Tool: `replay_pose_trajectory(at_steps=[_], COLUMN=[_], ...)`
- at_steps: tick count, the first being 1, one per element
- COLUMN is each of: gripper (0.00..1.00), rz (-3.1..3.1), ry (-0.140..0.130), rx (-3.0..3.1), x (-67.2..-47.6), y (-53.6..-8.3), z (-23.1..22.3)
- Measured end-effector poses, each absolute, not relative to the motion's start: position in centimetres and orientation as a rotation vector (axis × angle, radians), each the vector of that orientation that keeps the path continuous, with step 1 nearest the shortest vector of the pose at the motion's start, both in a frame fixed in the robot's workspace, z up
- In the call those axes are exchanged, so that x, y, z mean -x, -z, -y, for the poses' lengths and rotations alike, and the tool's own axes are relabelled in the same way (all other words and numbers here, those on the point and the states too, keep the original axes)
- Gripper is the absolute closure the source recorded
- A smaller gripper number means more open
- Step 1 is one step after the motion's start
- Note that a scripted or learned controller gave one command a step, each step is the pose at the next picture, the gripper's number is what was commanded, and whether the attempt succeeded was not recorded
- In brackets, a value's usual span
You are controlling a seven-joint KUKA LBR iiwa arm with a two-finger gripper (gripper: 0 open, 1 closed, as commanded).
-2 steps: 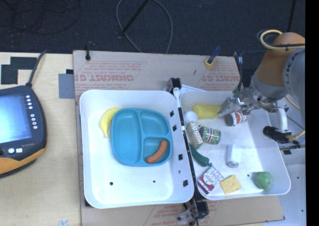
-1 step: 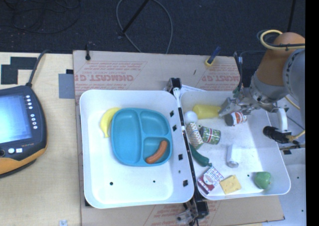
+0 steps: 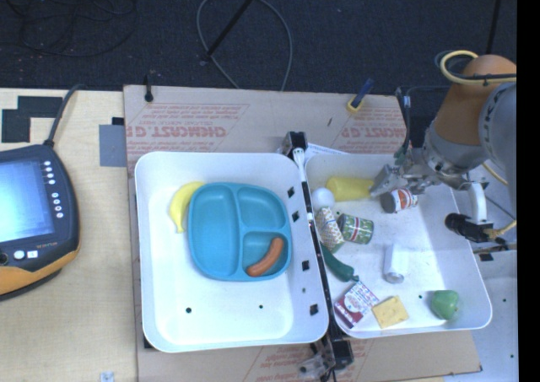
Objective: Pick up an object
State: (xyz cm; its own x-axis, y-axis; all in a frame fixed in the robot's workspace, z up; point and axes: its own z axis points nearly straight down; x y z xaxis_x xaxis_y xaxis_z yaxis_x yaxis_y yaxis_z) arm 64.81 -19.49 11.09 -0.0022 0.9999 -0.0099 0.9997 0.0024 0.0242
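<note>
Although the task names no particular object, the gripper [image 3: 395, 189] sits low over the upper part of the right bin [image 3: 472, 283], right at a small can with a red-and-white label [image 3: 402, 200], so this looks like the grasp step. The can lies at the fingertips, but whether the fingers are spread or closed around it cannot be told from this angle, and I would not call it held.

The next move, as I judge it, calls for a firm closing on the can and a straight lift, then a check that it comes up.

Around that spot the room is tight. A yellow block [image 3: 348, 187] lies near at nine o'clock from the can, and a green-labelled can [image 3: 355, 229] sits at about seven o'clock, beside a white ball [image 3: 323, 197] against the divider wall. A small silver cylinder [image 3: 394, 263] lies at six o'clock, somewhat apart. The bin's far rim runs just beyond at twelve o'clock, so any sideways drift risks that edge.

Freer floor lies toward four o'clock, between the can and a green fruit [image 3: 444, 303]. The left bin [image 3: 160, 287] carries a blue divided plate [image 3: 228, 233].
</note>
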Motion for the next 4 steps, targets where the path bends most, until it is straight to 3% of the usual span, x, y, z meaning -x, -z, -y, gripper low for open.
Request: replay_pose_trajectory(at_steps=[1,2,3,4], gripper=[0.0,1.0,0.0,0.0], rz=[-2.206,-2.202,-2.204,-2.225], ry=[-0.016,-0.024,-0.021,0.005], rx=[-2.203,-2.196,-2.199,-2.223], x=[-64.8,-65.1,-64.9,-62.8], y=[-11.1,-12.4,-12.2,-8.7], z=[19.5,19.5,19.5,21.3])
